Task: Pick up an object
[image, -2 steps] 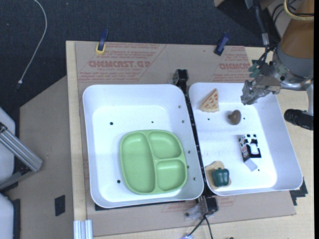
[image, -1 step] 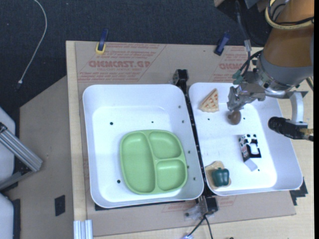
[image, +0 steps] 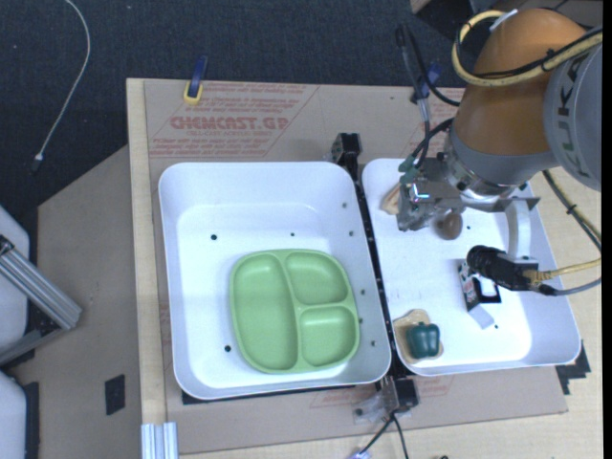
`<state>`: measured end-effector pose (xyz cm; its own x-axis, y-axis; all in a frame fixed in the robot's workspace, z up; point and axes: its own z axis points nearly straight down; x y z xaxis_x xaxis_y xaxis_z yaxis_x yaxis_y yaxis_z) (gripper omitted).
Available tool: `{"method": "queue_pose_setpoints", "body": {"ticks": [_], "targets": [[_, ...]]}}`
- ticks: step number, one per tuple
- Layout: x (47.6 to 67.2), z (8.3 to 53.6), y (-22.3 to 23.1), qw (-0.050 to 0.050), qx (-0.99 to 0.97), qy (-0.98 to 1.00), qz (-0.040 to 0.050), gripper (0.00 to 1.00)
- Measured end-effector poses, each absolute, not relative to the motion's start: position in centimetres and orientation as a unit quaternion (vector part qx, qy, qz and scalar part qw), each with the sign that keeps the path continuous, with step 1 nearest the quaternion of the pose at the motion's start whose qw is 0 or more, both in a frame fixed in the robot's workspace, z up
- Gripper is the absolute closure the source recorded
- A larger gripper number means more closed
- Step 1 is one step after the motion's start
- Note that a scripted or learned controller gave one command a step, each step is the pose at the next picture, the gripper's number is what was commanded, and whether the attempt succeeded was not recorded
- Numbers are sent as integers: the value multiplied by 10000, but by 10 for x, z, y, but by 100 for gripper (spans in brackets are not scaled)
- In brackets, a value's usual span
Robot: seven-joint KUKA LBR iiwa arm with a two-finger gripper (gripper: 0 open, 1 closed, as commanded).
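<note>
My gripper hangs low over the far left part of the right bin, under the grey and orange wrist. A small brown rounded object lies just to its right, and a tan piece just to its left by the bin wall. Whether either one touches the gripper is hidden by the arm. At the bin's near left corner sits a dark green pepper-shaped toy on a flat tan piece.
The left bin holds a light green divided plate. A black fitting with a yellow cable hangs from the arm over the middle of the right bin. A black clip sits at the far edge between the bins.
</note>
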<state>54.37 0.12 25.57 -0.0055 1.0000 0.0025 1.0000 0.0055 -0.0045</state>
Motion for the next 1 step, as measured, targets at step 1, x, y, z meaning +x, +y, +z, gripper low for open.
{"method": "queue_pose_setpoints", "body": {"ticks": [1], "targets": [[523, 235, 44, 27, -7056, -7086, 12, 100]]}}
